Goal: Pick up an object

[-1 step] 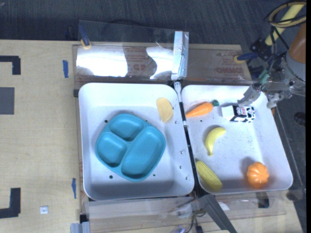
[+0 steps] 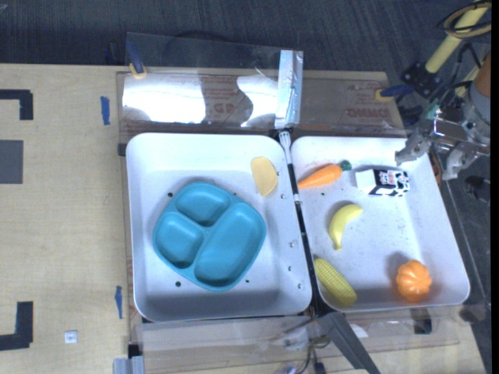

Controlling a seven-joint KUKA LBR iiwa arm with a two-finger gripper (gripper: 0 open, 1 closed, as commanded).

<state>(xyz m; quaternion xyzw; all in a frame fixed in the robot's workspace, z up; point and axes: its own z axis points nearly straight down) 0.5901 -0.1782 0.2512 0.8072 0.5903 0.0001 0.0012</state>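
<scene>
Nearest the camera, along the front edge of the right bin (image 2: 448,232), an ear of corn (image 2: 335,280) is lying slantwise in the front-left corner, and a small orange pumpkin (image 2: 413,279) is sitting near the front-right corner, well apart from the corn. Across the divider, a blue sectioned plate (image 2: 209,234) is resting in the middle of the left bin (image 2: 148,170), tilted a little, with its three compartments facing up. Further back in the right bin, a banana (image 2: 343,222) is lying near the centre, curving toward the front. Behind it, a carrot (image 2: 321,175) is lying near the back-left corner with its green top pointing right, and just beside that a small black-and-white carton (image 2: 383,181) is lying flat. On the other side of the divider, a pale yellow chip-shaped piece (image 2: 265,175) is leaning against the left bin's right wall. Farthest back, at the right bin's back-right corner, the gripper (image 2: 411,148) is hanging above the rim, near the carton but apart from it, with nothing visible between its fingers; whether they are spread or closed cannot be made out.
</scene>
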